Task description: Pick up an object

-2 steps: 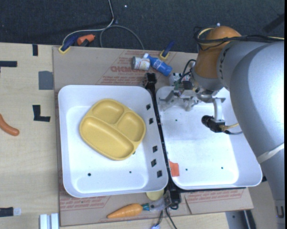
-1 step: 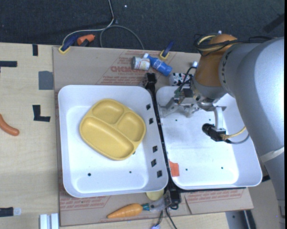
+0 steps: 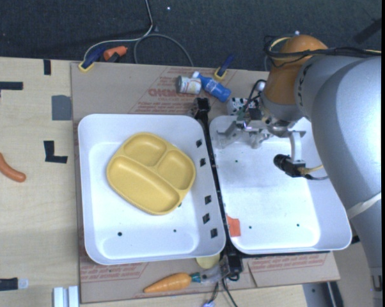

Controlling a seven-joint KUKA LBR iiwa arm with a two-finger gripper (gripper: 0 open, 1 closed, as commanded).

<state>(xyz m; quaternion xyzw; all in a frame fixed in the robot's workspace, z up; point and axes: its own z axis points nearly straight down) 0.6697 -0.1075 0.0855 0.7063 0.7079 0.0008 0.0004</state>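
Grey arm (image 3: 346, 114) hides right bin's (image 3: 269, 235) far corner, fingers (image 3: 256, 132) state unclear

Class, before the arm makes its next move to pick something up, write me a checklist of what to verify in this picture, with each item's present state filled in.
1. A pickable thing lies in a bin: ok. The yellow plate lies flat in the left bin.
2. Gripper is above that thing: not ok. It hangs over the far left corner of the right bin, apart from the plate.
3. Something lies under the gripper to grasp: not ok. Bare bin floor there.
4. Gripper open for a grasp: cannot tell.
5. Way to the plate is free: cannot tell. The divider between the bins lies across it; the gripper's height above it cannot be judged.
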